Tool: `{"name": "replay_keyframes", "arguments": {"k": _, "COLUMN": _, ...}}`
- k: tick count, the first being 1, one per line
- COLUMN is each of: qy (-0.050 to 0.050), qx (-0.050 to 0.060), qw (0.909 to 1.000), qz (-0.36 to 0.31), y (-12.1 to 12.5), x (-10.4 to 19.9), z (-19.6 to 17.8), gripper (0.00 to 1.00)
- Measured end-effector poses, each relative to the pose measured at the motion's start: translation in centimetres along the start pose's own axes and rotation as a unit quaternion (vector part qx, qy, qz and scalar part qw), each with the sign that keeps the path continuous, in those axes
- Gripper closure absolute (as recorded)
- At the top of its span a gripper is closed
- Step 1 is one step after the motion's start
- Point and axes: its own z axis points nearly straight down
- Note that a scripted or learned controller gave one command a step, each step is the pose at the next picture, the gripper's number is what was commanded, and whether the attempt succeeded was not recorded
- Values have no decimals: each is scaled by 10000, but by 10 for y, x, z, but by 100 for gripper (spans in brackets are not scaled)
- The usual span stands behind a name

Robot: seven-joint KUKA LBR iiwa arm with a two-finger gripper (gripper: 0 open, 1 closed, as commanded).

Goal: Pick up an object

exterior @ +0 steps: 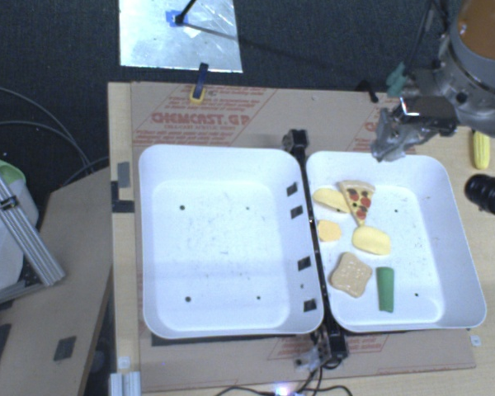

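The claw (pixel 388 148) hangs at the far rim of the right bin (pixel 458 221), near that bin's upper corner; whether it is wide or narrow cannot be told from this slant, and nothing is seen held in it. The grey arm (pixel 470 64) with its orange band enters from the upper right. Below the claw, the far strip of the right bin floor lies bare. The objects cluster toward the bin's left half: a pizza slice (pixel 359 200) just beside a yellow wedge (pixel 330 199), a small round yellow piece (pixel 329 232) close to the dividing wall, a yellow lump (pixel 371 241), a tan cracker-like piece (pixel 351 275), possibly a toy biscuit, and a green stick (pixel 384 289) lying near the front. The bin's right half stays open, giving free room along that wall. The left bin (pixel 219 238) adjoins along the centre rims. Both bins rest on a cardboard sheet (pixel 231 114) upon the surface (pixel 478 188). A yellow item (pixel 480 148) lies outside the right bin, near the arm.
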Motion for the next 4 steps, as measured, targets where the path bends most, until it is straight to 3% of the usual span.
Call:
{"name": "replay_keyframes", "arguments": {"k": 1, "qy": -22, "qx": 59, "qw": 10000, "qz": 55, "y": -1, "x": -87, "z": 15, "gripper": 100}}
{"name": "replay_keyframes", "arguments": {"k": 3, "qy": -3, "qx": 58, "qw": 10000, "qz": -27, "y": 0, "x": 13, "z": -7, "gripper": 100}}
{"name": "replay_keyframes", "arguments": {"k": 4, "qy": -16, "qx": 72, "qw": 10000, "qz": 43, "y": -1, "x": -47, "z": 19, "gripper": 100}}
